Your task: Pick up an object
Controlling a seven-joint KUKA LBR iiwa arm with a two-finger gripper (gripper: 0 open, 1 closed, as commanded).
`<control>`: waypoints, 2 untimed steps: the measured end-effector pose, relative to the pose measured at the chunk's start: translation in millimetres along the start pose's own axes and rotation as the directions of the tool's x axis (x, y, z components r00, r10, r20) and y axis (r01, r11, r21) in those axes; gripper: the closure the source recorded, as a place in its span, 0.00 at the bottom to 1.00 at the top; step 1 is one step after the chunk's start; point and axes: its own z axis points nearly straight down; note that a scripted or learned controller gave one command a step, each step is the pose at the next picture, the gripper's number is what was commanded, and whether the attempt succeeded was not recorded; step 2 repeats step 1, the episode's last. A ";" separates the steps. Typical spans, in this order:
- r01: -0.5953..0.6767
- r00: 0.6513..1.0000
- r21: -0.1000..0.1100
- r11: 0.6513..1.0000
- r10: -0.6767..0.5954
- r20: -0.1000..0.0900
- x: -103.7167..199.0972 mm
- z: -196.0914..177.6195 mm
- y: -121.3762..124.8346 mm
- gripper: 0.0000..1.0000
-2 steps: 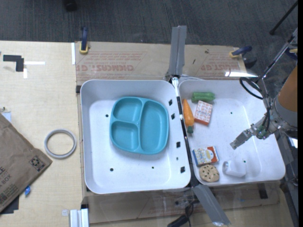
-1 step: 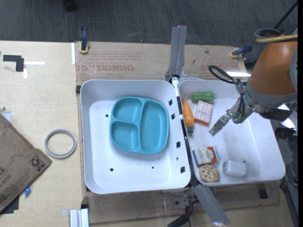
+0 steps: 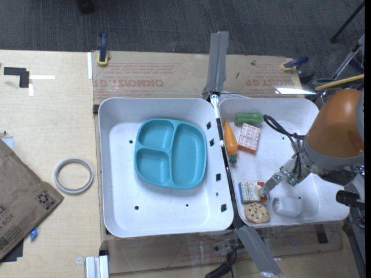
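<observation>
Apparently the gripper [image 3: 265, 186] hangs just over a small flat printed packet [image 3: 250, 191]: light, stiff, best pinched across its edges; finger spread is unreadable from here.

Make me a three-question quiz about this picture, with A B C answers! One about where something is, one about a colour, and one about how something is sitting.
1. Where is the divided plate?
A. left bin
B. right bin
C. on the cardboard
2. What colour is the toy carrot?
A. blue
B. orange
C. purple
3. How does the tape ring sit?
A. flat on the bench
B. leaning on a bin
C. in a bin

Answers: 1 A, it lies in the left bin. 2 B, it is orange with a green tip. 3 A, it lies flat on the bench, apart from the bins.
</observation>
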 end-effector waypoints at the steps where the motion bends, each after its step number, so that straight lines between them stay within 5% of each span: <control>1: -0.276 0.961 0.004 0.961 0.276 -0.001 55.7 -96.0 62.9 0.00; 2: -0.276 0.961 0.004 0.961 0.276 -0.001 55.7 -96.0 62.9 0.00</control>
